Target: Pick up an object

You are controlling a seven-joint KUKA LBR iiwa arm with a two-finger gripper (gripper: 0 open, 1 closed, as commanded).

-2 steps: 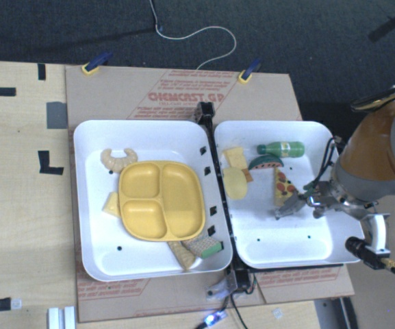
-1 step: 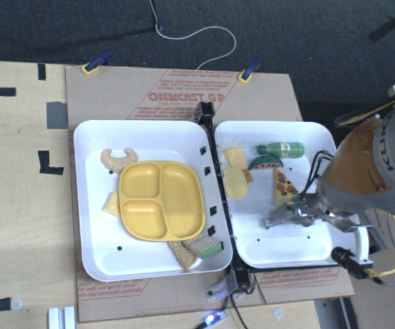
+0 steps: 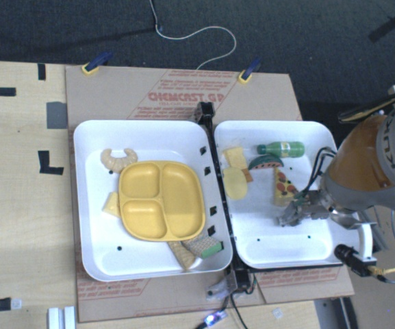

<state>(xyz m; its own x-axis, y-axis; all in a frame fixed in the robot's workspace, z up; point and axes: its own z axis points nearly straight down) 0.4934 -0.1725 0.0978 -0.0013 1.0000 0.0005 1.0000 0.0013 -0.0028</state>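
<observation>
One pizza slice (image 3: 281, 186) lies just beside the pincer (image 3: 289, 214).

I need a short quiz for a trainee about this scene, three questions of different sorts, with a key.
1. True or false: the yellow plate lies in the left bin.
2. Which thing lies nearest the gripper?
A. green bottle
B. pizza slice
C. pretzel
3. Fill in: the gripper is over the ____ bin.

Key
1. True. The divided plate covers much of that bin.
2. B. The slice lies just above the gripper in the right bin; the bottle is near the far wall.
3. right
</observation>
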